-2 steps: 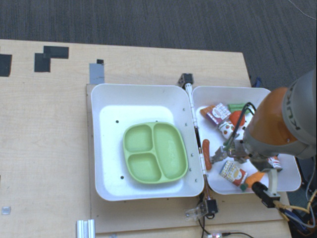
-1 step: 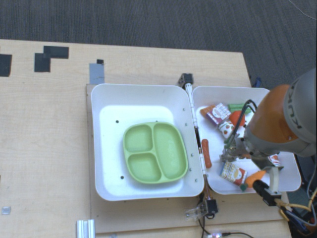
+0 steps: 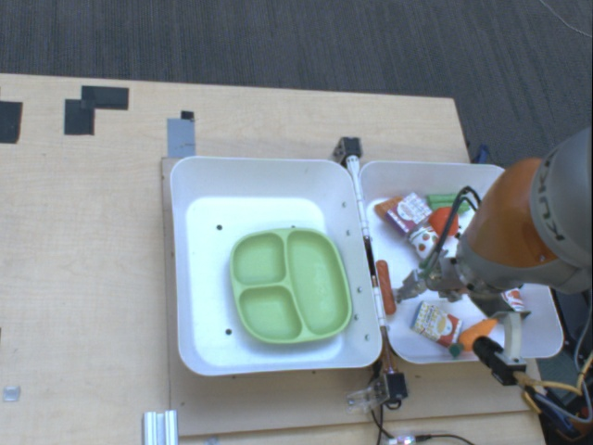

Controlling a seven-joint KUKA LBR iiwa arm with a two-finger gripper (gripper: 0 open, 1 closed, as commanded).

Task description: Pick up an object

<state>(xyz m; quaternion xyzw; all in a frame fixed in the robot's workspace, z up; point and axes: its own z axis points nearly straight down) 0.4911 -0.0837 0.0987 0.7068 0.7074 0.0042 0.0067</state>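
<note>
My gripper (image 3: 419, 284) hangs low over the middle of the right bin (image 3: 548, 341), at the end of the grey arm with its orange band. Just left of it a reddish sausage (image 3: 382, 286) lies along the bin's left wall. Below the gripper lies a small printed carton (image 3: 434, 323), with an orange carrot (image 3: 478, 331) to its right. Behind the gripper are a red-and-white small item (image 3: 424, 241), a maroon packet (image 3: 408, 213), an orange-red piece (image 3: 444, 221) and a green piece (image 3: 446, 197). I see nothing held in the gripper.
The left bin (image 3: 199, 276) holds a light green divided plate (image 3: 290, 286). The arm covers the right half of the right bin. A white-and-red item (image 3: 514, 298) peeks out beside the arm. Cables and a clamp (image 3: 384, 389) sit at the bench's front edge.
</note>
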